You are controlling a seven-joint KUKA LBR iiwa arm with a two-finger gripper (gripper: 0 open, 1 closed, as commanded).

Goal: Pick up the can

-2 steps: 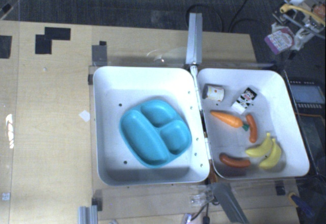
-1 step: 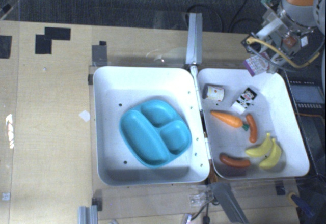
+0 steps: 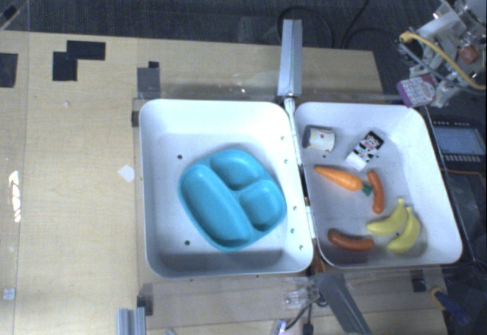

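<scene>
1. The can, a small pale cylinder lying on its side, sits in the upper left corner of the right bin, close to the wall it shares with the left bin
2. Just beside the can, to its right and apart from it, lies a small black-and-white carton. Below them are a carrot and a short orange-red sausage, which seem to touch near the carrot's green end. A pair of bananas and a darker sausage lie along the bin's near side
3. The left bin holds a blue divided plate, which has no part in this job
4. The gripper hangs at the end of the arm, among cables past the right bin's far right corner, outside the bin and well apart from the can
5. The cables clutter that end of the arm, so I cannot tell whether the jaws are open or closed. Nothing can be seen held between them
6. As I judge it, the task is at its very start: the can rests untouched on the bin floor, and no approach over it has been made
7. What is left is everything: carry the gripper across to the bin's upper left corner, lower it over the can, close on it and lift
8. The nearby wall and carton leave little room, so the descent will likely need care
</scene>
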